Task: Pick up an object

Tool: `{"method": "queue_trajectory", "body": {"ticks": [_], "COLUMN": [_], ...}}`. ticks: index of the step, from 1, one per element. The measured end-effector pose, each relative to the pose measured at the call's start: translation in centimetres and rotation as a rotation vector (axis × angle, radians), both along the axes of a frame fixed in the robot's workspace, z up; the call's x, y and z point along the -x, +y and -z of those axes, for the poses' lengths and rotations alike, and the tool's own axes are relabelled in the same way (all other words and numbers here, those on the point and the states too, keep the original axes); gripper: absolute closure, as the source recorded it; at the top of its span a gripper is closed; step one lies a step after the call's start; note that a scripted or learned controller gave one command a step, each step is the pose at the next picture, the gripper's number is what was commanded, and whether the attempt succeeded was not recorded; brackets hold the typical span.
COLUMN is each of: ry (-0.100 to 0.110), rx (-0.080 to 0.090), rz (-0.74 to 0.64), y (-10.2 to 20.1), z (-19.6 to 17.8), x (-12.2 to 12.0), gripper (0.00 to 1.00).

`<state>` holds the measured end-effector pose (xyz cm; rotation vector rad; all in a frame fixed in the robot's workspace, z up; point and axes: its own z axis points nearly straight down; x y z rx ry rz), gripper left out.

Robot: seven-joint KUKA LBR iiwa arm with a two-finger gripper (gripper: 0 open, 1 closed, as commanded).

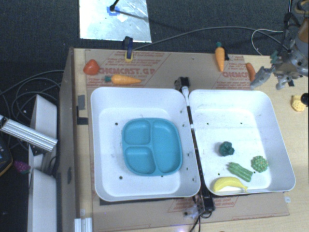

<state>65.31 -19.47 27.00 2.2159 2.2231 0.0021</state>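
Beyond right bin (270, 105), open fingers (272, 79) hover.

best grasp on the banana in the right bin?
Take the banana across its thick middle, coming straight down. It lies flat along the right bin's near wall, curve upward, ends tapering. Close the fingers across its narrow width; the green okra-like vegetable sits close behind, so clearance looks tight.

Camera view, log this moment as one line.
gripper: open, above right bin's far edge | holding: nothing | right bin: banana, three green items | left bin: blue tray
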Motion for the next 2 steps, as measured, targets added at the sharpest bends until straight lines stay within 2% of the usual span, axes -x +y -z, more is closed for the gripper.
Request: {"method": "queue_trajectory", "body": {"ticks": [1,2], "ry": [0.004,0.004], "rx": [0.000,-0.002], "rz": [0.002,-0.001], "y": [-1.2,5.3], "z": [7.4,14.3], "x": [8.8,11.9], "gripper": [0.00,0.00]}}
